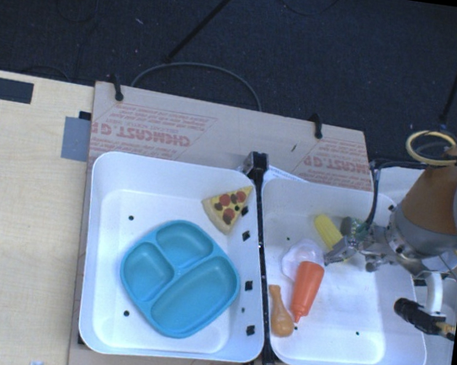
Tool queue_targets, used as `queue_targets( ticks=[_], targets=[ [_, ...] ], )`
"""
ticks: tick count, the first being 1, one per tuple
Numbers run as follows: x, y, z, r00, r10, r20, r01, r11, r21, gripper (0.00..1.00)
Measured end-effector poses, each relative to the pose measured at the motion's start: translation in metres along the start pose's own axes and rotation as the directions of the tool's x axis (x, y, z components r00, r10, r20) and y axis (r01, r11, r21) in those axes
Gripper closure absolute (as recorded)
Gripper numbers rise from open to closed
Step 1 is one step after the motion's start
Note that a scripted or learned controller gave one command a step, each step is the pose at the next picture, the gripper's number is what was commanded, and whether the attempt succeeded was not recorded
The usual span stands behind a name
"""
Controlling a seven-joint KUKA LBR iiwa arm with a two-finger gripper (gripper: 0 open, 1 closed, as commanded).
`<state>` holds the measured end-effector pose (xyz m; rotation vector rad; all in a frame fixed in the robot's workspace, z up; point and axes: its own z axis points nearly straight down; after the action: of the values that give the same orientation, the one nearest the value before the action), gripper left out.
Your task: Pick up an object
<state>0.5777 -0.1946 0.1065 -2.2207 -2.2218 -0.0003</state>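
The 2 shallow white plastic bins sit side by side, and the black divider strip [257,250] where they meet serves as landmark. Left of the divider, the left bin [93,319] holds a large blue 3-compartment plastic plate [179,278], with a yellow toy pizza slice [226,207] near the strip, apparently just scattered as pick targets. Right of the divider, the right bin [357,345] holds an orange toy carrot [306,289], a tan pear-shaped toy [279,312], a pale pink cup-like piece [300,256] and a small yellow block [328,230]. The grey arm reaches low into this bin; its gripper [342,252] hangs just beside the carrot's top, and whether its fingers are spread or pressed together I cannot tell.
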Motion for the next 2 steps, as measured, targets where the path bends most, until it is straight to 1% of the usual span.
queue_targets(
  ticks=[1,2],
  targets=[
    [-0.001,-0.001,-0.008,1.0,0.002,-0.001,-0.002,1.0,0.003,1.0],
    [-0.003,0.001,-0.072,1.0,-0.001,0.001,0.001,1.0,-0.003,1.0]
  ],
)
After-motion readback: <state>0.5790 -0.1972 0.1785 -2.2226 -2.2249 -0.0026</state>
